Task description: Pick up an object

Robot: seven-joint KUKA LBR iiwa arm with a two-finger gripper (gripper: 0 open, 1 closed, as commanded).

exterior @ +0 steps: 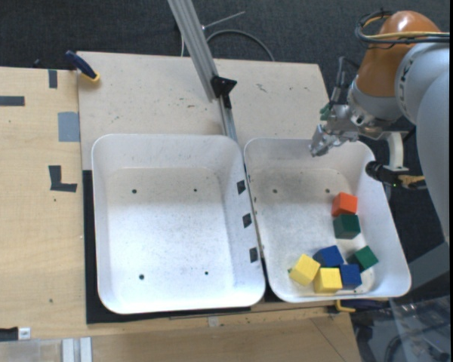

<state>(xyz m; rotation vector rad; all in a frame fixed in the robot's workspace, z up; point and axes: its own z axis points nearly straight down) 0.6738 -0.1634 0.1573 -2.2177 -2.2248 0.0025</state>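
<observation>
The pincer hangs over the right bin's far rim; whether it is spread or pressed together, I cannot tell. Well apart, coloured blocks cluster in that bin's near right corner.

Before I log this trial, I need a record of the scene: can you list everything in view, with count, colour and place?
Bins: 2, white, side by side on the bench; left bin, right bin.
Orange block: 1, right bin, near its right wall.
Green blocks: 2, right bin; one directly below the orange block, one lower right.
Blue blocks: 2, right bin, near corner; one, one.
Yellow blocks: 2, right bin, near corner; one, one.
Metal pole: 1, grey, slanting from the top edge to between the bins.
Clamp: 1, blue and yellow, bench top left.
Arm: 1, grey with orange band, right side.
Hand: 1, above the right bin's far edge.
</observation>
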